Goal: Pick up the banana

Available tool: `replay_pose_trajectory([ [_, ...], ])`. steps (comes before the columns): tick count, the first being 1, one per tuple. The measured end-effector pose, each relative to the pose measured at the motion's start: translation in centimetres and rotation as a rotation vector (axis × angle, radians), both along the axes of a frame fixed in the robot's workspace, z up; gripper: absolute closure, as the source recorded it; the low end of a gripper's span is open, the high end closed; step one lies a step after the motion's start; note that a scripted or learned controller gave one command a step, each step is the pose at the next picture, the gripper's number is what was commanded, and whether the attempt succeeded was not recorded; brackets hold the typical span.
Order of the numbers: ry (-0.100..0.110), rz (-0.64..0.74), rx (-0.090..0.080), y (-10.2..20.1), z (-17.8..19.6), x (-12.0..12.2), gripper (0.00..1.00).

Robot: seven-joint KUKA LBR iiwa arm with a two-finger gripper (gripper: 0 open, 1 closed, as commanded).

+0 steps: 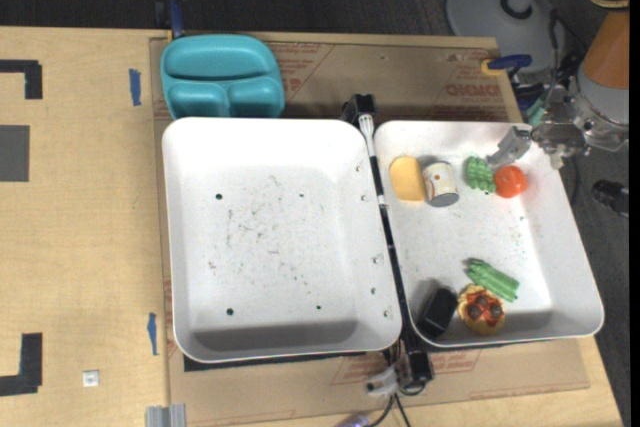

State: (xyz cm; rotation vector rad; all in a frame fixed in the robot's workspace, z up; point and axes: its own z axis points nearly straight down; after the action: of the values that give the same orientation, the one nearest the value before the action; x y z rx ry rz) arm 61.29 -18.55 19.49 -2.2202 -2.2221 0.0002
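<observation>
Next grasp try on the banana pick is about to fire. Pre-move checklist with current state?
1. Target identified: cannot tell. The stubby yellow item in the right bin may be the banana.
2. Gripper over target: not ok. It sits at the bin's far right corner, by the red tomato.
3. Target's sides free: not ok. A small can lies close on its right.
4. Target on bin floor: ok, near the left wall.
5. Straight path to target: not ok. A green toy and the can lie between.
</observation>
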Motion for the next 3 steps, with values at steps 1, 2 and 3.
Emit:
replay_pose_trajectory([
  [1, 0.0, -0.121, 0.0, 3.0, -11.0, -5.6, 0.0],
  [2, 0.0, 0.005, 0.001, 4.9, -11.0, -12.6, 0.0],
  [3, -0.004, 0.006, 0.0, 5.0, -10.0, -12.5, 1.0],
])
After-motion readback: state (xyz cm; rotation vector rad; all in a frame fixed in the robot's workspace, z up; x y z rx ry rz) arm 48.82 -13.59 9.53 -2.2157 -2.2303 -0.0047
